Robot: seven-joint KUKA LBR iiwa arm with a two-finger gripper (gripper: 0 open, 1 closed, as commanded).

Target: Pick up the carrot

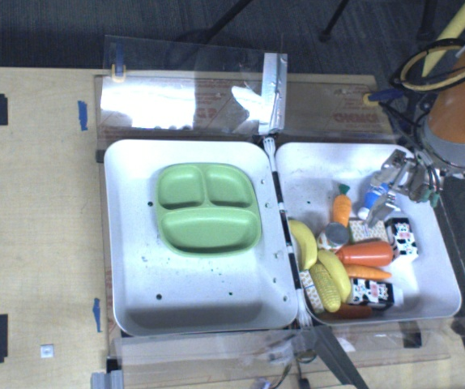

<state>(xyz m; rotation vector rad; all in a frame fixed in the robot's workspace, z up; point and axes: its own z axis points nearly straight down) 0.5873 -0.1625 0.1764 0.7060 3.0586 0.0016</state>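
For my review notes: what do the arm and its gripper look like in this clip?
The arm shows a rounded orange section over a grey ring near the wrist, with yellow and black cables looping beside it. The gripper is a compact silver-grey metal unit with bright, shiny parts and a small blue piece near its fingers.

Shallow white left bin [127, 241], holding a green three-compartment plastic tray [208, 207]. Shallow white right bin [313, 168], crowded near its front: yellow banana [302, 243] beside a yellow corn cob [324, 287], reddish-orange sausage-shaped toy [365, 254], black-and-white cartons [403, 238]. Pale wooden tabletop [38, 217] with blue tape marks [82, 114].
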